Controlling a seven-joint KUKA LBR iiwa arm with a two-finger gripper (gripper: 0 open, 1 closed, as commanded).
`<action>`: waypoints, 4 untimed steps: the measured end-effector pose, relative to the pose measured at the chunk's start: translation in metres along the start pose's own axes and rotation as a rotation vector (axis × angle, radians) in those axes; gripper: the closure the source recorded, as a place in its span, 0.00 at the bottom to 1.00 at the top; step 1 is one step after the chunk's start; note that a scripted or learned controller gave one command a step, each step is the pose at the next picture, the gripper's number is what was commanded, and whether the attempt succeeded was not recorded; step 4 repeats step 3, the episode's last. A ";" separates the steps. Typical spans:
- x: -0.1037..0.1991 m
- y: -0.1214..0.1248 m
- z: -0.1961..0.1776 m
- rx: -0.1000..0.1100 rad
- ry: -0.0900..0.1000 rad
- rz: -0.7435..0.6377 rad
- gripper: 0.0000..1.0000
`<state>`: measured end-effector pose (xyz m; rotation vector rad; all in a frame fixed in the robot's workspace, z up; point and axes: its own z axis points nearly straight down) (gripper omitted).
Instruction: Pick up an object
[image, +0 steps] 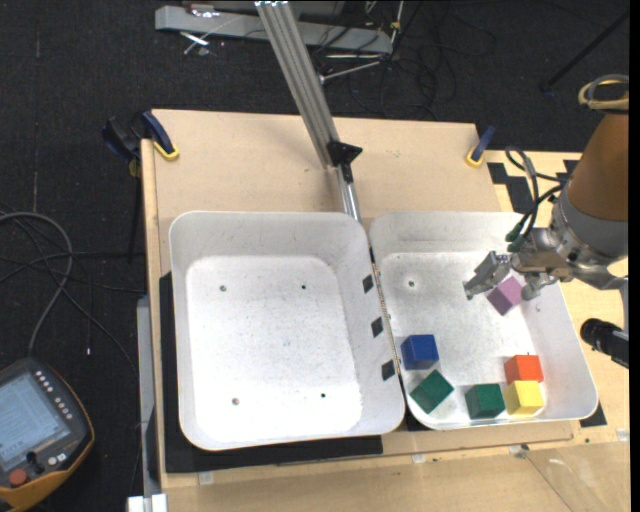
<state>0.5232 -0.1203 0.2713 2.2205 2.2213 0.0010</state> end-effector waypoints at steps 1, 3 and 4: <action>0.057 -0.022 0.078 0.011 0.004 -0.006 0.00; 0.058 0.023 0.080 0.012 0.002 0.001 0.00; 0.058 0.023 0.080 0.012 0.002 0.001 0.00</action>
